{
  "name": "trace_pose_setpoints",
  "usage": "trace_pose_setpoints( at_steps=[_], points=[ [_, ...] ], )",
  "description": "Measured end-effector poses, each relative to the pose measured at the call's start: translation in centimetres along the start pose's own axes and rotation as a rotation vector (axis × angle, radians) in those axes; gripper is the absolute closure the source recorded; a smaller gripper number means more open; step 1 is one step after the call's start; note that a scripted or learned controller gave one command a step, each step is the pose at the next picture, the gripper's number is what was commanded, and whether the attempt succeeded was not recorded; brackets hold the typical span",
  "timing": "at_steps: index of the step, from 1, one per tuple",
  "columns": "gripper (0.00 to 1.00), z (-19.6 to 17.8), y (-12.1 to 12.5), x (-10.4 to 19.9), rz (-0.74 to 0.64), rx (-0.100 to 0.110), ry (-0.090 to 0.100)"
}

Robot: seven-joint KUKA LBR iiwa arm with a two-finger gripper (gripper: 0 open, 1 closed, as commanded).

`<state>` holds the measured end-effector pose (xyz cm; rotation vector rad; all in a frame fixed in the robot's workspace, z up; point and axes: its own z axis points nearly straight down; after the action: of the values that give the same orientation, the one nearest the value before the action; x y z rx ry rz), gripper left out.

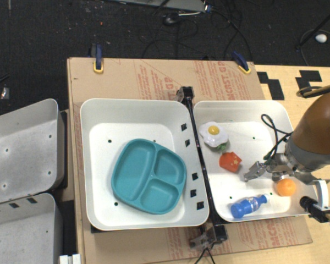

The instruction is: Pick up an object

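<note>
Currently the bench carries two white bins side by side. The left bin [93, 147] holds a teal divided plate [148, 176], lying flat across its centre and toward its front edge. The right bin [247, 114] holds four items. A fried-egg toy [214, 133] lies near its left wall toward the back. A red strawberry-like piece [230, 161] sits just in front of the egg, near the middle of the bin. A blue bottle [247, 205] lies on its side along the front edge. An orange ball [286, 187] rests near the front right corner.

The arm enters over the right wall of the right bin. Its gripper [258, 171] sits low between the red piece and the orange ball, touching neither as far as can be judged. Whether it is open or closed cannot be told; nothing is seen held in it.
</note>
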<state>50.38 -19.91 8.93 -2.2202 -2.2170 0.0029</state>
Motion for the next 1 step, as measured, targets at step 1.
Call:
trace_pose_setpoints(
  at_steps=[1],
  points=[
    [1.0, -1.28, 0.13, -0.03, 0.001, -0.005, -0.002]
  ],
)
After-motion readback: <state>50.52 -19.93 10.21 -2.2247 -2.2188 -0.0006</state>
